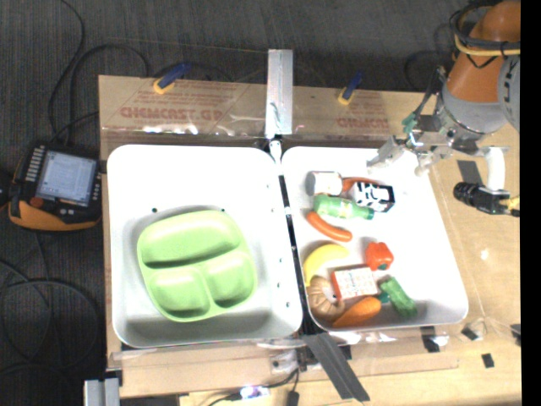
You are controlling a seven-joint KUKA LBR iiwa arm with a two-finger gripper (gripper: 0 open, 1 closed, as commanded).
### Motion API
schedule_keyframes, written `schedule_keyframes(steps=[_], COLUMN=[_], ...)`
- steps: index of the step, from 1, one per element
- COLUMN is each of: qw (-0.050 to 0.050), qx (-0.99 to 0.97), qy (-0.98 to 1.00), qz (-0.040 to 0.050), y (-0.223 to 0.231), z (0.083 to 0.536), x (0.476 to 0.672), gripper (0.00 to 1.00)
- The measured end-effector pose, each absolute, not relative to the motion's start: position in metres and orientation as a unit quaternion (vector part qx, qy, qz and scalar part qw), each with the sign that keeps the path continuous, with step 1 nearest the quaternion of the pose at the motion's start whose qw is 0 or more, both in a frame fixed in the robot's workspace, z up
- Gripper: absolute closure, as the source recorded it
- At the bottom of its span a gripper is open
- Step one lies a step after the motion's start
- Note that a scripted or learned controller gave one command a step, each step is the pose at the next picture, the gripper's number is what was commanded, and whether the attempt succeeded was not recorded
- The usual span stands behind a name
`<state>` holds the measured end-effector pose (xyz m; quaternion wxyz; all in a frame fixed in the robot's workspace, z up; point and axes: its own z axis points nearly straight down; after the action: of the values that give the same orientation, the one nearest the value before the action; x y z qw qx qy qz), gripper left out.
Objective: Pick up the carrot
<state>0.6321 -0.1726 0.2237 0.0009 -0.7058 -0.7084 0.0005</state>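
The orange plastic carrot [358, 311] lies at the near edge of the right white bin [439, 252], wedged under a small carton. The tool [390, 154] hovers far off by the back rim, empty, fingers apart.
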Motion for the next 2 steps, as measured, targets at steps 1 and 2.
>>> schedule_keyframes(steps=[1,2], qw=[0.001,0.0], qx=[-0.736,-0.758], qy=[-0.677,-0.652], qz=[0.0016,0.0008], y=[-0.159,-0.19], z=[0.162,0.193], x=[0.555,0.58], gripper=[0.0,0.0])
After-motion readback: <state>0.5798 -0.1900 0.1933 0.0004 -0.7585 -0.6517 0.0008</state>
